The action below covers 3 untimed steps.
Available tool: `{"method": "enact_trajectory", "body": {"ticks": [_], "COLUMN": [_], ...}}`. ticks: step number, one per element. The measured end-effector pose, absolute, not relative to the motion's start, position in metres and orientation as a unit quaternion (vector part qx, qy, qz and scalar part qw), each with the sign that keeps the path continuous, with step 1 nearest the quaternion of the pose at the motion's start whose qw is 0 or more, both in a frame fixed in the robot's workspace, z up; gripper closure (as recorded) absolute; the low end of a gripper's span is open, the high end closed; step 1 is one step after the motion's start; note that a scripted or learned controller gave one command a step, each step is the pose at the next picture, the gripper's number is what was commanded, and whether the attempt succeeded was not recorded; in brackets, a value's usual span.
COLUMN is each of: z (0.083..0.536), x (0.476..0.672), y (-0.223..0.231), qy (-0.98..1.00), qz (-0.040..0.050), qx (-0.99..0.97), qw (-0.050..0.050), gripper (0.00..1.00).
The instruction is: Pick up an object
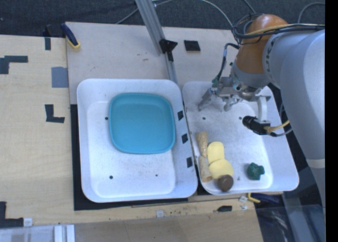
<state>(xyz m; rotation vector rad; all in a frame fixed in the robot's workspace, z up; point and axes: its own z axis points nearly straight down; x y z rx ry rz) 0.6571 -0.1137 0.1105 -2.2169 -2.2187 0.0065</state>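
You have two shallow white bins side by side on the bench. The left white bin (90, 146) carries one thing: a square turquoise plastic plate with rounded corners (141, 123), lying flat toward the bin's far edge and about midway between its side walls, with bare speckled floor along the near edge.

The right white bin (282, 169) holds the small pieces, all gathered along its near edge. A long tan ridged stick (203, 154) lies against the wall it shares with the left bin, running from mid-bin toward the near-left corner. Touching it on its right is a pale yellow rounded block (215, 151), and just nearer to you sits a darker yellow rounded piece (222, 168), touching the pale one. A small brown rounded lump (225, 183) rests at the near rim, against that darker piece. A small dark green crumpled object (255, 170) sits apart from the cluster, toward the near-right corner.

The two-finger gripper (214, 103) is over the far part of the right bin, well apart from every piece. Its fingers (203, 102) are spread (one splays toward the shared wall, the other points down), and nothing lies between them. A black cable end (254, 125) hangs beside the wrist.
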Motion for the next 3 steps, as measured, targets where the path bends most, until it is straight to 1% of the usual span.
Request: {"method": "enact_trajectory", "body": {"ticks": [1,2,3], "z": [0.124,0.167,0.228], "x": [0.659,0.662,0.659], "y": [-0.114,-0.117,-0.122], "qy": [-0.708,-0.707,-0.707], "qz": [0.0002,-0.0008,-0.0015], "qx": [-0.707,-0.707,-0.707], "qw": [0.0,-0.001,-0.002], "gripper": [1.0,1.0,1.0]}}
